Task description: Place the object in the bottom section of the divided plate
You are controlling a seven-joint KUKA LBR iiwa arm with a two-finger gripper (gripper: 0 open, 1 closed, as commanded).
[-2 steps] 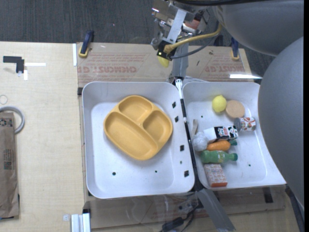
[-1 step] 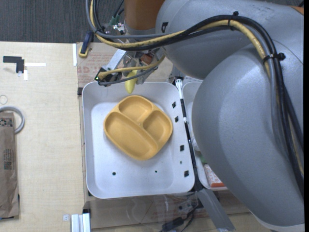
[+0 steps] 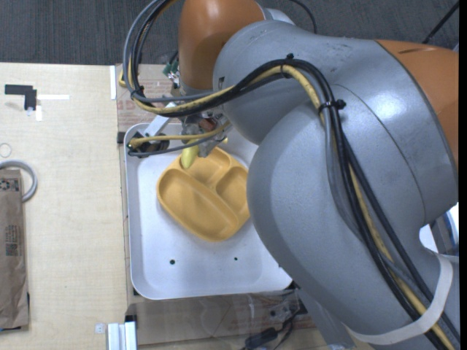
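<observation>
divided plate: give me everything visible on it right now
The divided plate is mustard yellow, looks like matte plastic, rounded in outline, with raised ridges splitting it into three sections: a large one toward the lower left and two smaller ones toward the upper right. It lies flat in the white bin, in the bin's upper half. The grey arm hides its right edge. A small yellow-green object sits at its upper rim, under the wrist; contact is unclear.

One divided plate (image 3: 208,199), one bin (image 3: 157,268).
</observation>
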